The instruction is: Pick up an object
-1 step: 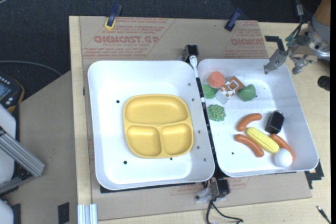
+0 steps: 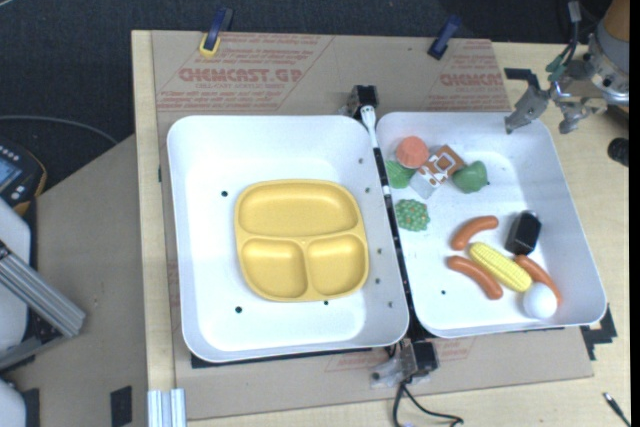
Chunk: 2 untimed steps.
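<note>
The arm is cut off by the right edge, so most of it is out of frame. The pincer is small and blurred. Beside the orange ball, the small brown-and-white toy is too small to identify.

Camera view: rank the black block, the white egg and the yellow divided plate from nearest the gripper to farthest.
Measured from the gripper, hanging over the right bin's far right corner:
1. Black block, right side of the right bin, nearest.
2. White egg, near right corner of that bin, further down.
3. Yellow divided plate, middle of the left bin, farthest.
</note>
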Available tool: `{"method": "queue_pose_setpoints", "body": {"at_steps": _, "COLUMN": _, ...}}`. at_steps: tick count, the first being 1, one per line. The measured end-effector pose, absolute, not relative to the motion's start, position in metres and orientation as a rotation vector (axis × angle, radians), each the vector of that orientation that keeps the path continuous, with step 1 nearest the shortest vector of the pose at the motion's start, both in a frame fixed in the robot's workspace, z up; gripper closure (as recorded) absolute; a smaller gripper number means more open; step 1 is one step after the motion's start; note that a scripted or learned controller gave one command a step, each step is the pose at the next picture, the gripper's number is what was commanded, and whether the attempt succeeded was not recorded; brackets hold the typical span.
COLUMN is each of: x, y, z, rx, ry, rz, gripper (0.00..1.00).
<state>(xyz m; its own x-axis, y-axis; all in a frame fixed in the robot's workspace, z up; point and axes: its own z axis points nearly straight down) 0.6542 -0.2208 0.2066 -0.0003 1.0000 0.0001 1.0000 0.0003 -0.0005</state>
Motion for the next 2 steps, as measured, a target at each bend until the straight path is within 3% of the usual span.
{"method": "queue_pose_setpoints", "body": {"at_steps": 2, "x": 0.655, "y": -0.207, "z": 0.110, "rx": -2.215, "ry": -2.219, "rz": 0.004, "gripper": 0.00}}
